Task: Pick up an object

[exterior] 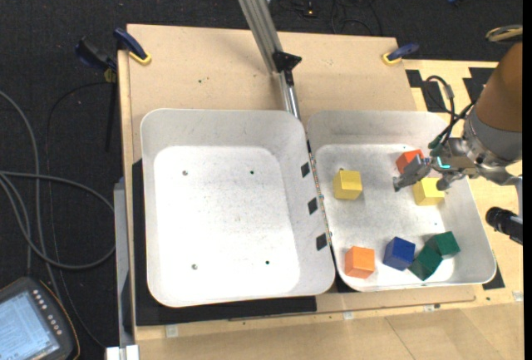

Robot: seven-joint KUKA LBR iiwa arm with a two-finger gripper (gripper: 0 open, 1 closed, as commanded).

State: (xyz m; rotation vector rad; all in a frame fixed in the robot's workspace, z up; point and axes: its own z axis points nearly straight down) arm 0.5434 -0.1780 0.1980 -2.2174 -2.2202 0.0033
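Hovering low over the small yellow plastic cube [428, 192], beside the red cube [407, 159]; jaws' [422, 175] opening unclear, perhaps empty. Best centred squarely before closing.

Right bin [378, 283]: six blocks. One block [348, 184] left of centre; two blocks [418, 175] at the far right, apparently touching; four-piece row along the near wall, rightmost pair [435, 254] adjoining. Left bin [158, 209] alongside, walls abutting.
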